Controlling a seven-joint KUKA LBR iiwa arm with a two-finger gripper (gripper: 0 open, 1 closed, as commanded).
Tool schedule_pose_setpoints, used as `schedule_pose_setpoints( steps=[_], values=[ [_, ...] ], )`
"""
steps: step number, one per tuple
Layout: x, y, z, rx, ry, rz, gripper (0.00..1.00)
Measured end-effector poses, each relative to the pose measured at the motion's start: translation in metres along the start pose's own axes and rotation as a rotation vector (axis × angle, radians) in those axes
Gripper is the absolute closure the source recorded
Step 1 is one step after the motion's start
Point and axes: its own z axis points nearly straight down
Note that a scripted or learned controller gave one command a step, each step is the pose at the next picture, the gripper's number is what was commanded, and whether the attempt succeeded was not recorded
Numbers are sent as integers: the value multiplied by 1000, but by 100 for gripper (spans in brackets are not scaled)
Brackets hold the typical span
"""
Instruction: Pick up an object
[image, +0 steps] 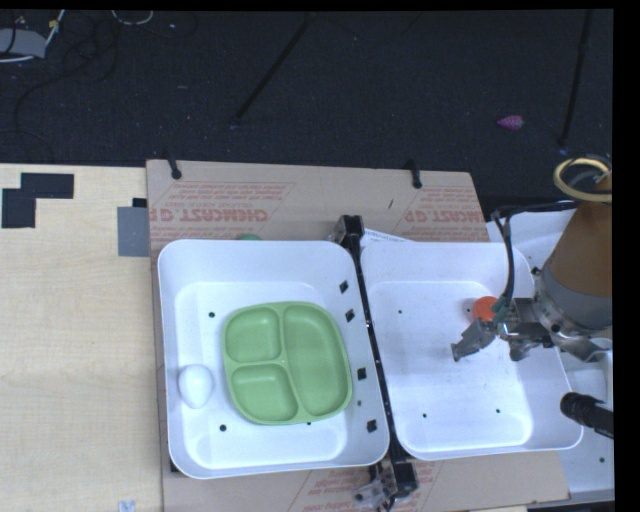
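The arm (585, 262) reaches over the right bin (440, 425), and its gripper (490, 338) sits low above that bin's floor, toward the bin's right side. A small orange object (484, 308) lies just beside the gripper, on its far side as seen here — whether the two touch is hard to say at this resolution. The fingers cannot be made out clearly against the dark wrist hardware, so whether the claw is spread or clenched I cannot tell, and nothing is plainly seen between its tips.

Across the divider from the right bin, the left bin (200, 262) holds a green divided plate (285, 362) lying flat near its middle, and a small white egg-shaped object (195, 384) sits just beside the plate, toward that bin's left wall. Both are well apart from the gripper.

As a judgement, the step in hand is the approach to a grasp — the orange object looks like the likely target, being the only thing near the tool. The next move calls for centring the tips over that object, with the tool shifted slightly toward the back of the right bin, then lowering until the tips straddle it, closing, and lifting straight up. The object is small and sits close to the wrist, so a slight misalignment could nudge it aside rather than capture it.
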Motion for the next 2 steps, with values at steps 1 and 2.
schedule_pose_setpoints(
  steps=[1, 2],
  values=[
    [0, 2, -5, -11, -2, -2, 0],
    [-9, 6, 50, -6, -1, -1, 0]
  ],
)
